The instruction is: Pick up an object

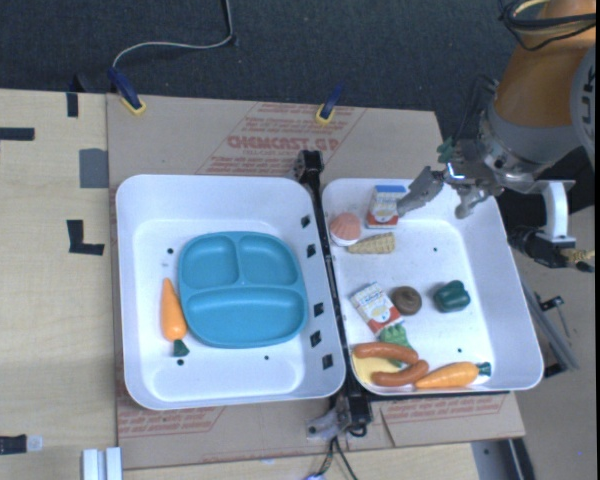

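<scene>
While fingers (444, 195) hang spread, holding nothing, cardboard sheet (280, 143) under bins reads "CHEMCAST".

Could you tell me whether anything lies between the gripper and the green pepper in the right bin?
Nothing visible does. The gripper hangs open over the far right part of the right bin, and the green pepper lies nearer the camera on bare bin floor, apart from the chocolate donut beside it.
</scene>
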Tool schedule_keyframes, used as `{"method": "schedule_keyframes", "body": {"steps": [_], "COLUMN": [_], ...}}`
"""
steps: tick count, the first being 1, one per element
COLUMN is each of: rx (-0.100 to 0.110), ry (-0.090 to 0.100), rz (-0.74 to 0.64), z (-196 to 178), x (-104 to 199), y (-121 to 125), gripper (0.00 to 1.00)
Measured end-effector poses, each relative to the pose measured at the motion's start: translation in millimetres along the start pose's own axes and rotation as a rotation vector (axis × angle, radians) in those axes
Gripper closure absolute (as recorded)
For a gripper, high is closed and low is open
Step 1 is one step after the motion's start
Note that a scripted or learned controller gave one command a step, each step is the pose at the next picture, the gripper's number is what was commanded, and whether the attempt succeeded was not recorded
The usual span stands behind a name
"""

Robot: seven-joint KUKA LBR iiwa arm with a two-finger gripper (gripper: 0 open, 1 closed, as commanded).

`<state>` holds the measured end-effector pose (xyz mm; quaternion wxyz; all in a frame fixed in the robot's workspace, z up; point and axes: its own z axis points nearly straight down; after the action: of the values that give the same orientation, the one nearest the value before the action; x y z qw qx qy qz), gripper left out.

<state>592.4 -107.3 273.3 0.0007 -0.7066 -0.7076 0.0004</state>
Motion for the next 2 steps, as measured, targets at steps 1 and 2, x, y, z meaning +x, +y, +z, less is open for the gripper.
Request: {"method": "schedule_keyframes", "body": {"steps": [1, 2], "rx": [0.003, 0.007], "ry": [0.0, -0.002], "rz": [0.0, 0.002], "z": [94, 189], "x": [13, 11], "y": [75, 75], "gripper": [0.0, 0.0]}}
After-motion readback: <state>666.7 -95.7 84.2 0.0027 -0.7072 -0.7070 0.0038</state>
